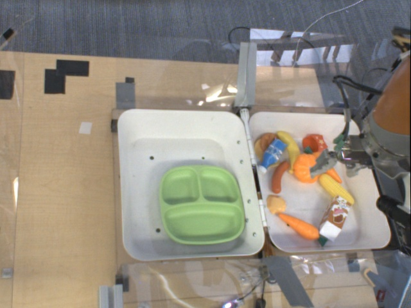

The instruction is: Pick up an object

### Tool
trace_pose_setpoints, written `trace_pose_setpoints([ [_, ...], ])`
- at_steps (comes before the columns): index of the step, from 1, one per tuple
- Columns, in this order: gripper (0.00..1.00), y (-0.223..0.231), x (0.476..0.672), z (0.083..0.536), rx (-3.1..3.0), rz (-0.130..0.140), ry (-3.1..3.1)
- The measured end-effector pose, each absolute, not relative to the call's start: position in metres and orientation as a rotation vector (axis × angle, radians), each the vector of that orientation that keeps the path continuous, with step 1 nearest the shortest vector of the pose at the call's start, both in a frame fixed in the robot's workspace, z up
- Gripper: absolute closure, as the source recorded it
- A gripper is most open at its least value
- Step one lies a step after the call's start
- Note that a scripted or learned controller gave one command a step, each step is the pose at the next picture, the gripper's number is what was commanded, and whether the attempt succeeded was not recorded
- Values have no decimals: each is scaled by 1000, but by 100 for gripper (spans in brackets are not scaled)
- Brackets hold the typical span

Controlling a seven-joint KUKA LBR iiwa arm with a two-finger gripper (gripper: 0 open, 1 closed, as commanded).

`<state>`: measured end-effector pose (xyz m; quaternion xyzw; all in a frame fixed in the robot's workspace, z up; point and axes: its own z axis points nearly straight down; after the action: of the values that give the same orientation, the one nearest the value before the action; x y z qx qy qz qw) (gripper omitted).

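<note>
The right bin [366,236] holds several toy foods. An orange pumpkin [305,170] lies near its middle, with a red tomato [314,142] behind it and a yellow corn cob [336,188] to its right. My gripper [323,163] reaches in from the right and hangs low at the pumpkin's right edge, between the tomato and the corn. Whether it touches the pumpkin is unclear. Nothing is visibly lifted.
Also in the right bin lie a banana [288,144], a blue packet [273,153], a sausage [277,177], a carrot [300,226], a sauce bottle [334,217] and a small tan piece [277,204]. The left bin [138,140] holds a green divided plate [202,205].
</note>
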<state>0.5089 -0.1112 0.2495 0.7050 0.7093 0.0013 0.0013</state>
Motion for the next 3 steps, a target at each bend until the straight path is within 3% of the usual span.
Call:
trace_pose_setpoints([
  [1,0,-108,585,184,2092,3,2340],
  [2,0,-123,615,90,1956,11,2443],
  [3,100,-121,617,103,1950,20,2443],
])
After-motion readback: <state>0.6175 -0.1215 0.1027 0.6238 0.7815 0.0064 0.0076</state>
